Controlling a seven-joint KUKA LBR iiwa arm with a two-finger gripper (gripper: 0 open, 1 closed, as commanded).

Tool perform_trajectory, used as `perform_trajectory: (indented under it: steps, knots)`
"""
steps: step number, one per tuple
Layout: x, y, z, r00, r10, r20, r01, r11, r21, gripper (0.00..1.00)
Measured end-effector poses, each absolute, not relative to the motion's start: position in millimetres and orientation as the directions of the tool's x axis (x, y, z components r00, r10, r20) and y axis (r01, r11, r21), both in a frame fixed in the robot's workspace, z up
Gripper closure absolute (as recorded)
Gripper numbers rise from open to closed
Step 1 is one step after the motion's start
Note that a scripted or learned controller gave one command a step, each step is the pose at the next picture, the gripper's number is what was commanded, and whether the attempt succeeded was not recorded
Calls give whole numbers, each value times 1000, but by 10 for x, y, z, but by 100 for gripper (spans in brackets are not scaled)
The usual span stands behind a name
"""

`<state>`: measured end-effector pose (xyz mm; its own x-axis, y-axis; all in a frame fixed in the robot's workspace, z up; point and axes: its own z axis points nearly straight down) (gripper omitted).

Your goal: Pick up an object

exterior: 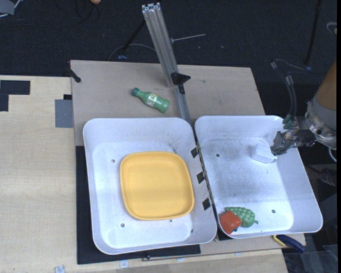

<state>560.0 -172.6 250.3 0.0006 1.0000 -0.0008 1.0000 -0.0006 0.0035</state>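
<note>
in the right bin [295,209] we saw one red and green toy vegetable [237,218], lying against the near wall by the front left corner. one small pale object [263,154] lay up near that bin's far right side, just beside the gripper [282,143]; what it was we could not tell.

the arm [325,110] came in from the right edge, its wrist over the bin's right rim, the dark gripper pointing down and left toward the pale object. whether it was wide, narrow or holding anything, we could not tell, too dark and small from here.

one yellow plate [156,185] lay flat in the middle of the left bin [102,147]. that made two white bins, side by side and touching. one green bottle [151,99] lay on its side on the bench [227,90] behind the left bin, near one slanted metal rail [163,44].
</note>
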Motion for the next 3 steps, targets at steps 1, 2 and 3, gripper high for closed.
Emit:
perform_trajectory:
  steps: [1, 2, 3]
  knots:
    - [5750, -1246, 2554, -4, 1000, 1, 1000, 4, 0, 100]
    - [5800, -755, 2598, -3, 1000, 1, 1000, 3, 0, 100]
    - [5942, -255, 2621, -4, 1000, 1, 1000, 4, 0, 100]
